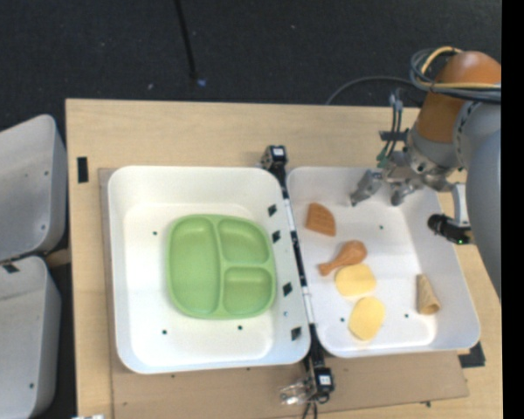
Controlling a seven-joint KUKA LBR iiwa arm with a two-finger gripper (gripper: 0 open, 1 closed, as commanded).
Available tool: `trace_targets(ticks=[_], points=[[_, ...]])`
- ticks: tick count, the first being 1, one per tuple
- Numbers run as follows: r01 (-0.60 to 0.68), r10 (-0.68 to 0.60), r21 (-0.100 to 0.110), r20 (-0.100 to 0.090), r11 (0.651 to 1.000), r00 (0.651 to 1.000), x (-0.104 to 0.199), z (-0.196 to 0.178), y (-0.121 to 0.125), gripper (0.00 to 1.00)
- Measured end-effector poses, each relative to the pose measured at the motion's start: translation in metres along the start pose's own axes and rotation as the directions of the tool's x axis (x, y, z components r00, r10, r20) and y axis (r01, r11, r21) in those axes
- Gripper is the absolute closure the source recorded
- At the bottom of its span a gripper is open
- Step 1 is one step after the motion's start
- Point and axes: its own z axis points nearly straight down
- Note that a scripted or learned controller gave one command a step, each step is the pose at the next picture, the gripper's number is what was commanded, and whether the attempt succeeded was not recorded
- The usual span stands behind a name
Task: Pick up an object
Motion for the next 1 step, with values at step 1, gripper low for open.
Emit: trace_targets(ticks=[1], points=[[0.003, -0.003, -0.008, 0.006, 1.000, 1.000, -0.0013, -0.0135, 0.0016, 1.00]])
